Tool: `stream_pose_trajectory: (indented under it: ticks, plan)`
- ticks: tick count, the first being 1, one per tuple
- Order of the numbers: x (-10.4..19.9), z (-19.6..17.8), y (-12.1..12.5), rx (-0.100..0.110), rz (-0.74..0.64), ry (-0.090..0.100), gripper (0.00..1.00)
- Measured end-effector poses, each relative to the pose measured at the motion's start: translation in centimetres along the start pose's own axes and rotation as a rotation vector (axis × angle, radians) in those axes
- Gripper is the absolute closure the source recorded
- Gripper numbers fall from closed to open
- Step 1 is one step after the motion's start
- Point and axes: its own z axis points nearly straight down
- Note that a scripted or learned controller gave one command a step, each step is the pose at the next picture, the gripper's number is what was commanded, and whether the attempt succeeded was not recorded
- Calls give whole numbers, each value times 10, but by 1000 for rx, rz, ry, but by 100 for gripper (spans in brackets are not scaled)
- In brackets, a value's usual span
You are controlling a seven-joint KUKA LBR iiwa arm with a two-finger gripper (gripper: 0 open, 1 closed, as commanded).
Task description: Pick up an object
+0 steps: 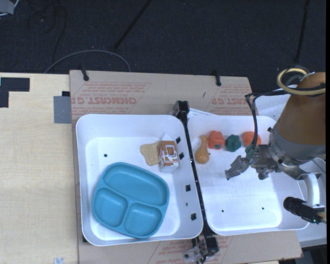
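Approach step: gripper (243, 166) hovering low in right bin (242, 213), finger spread unreadable, nothing visibly held. Green toy (232, 142) just beyond gripper; next needing alignment, descent.

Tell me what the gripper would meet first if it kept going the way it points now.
The two-finger gripper points left and slightly down over the right white bin. Its line probably meets that bin's bare floor first, short of the black divider; height is unclear.

One fixed camera looks down at a slant from above the counter (27, 164), far enough back to take in both white bins (88, 147), side by side, with dark floor beyond the counter's far edge.
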Motion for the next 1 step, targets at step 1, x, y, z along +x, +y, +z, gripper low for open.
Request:
stream_pose_trajectory:
  ticks: [1]
  plan:
    - [0,-6,2,-12,-2,-1,0]
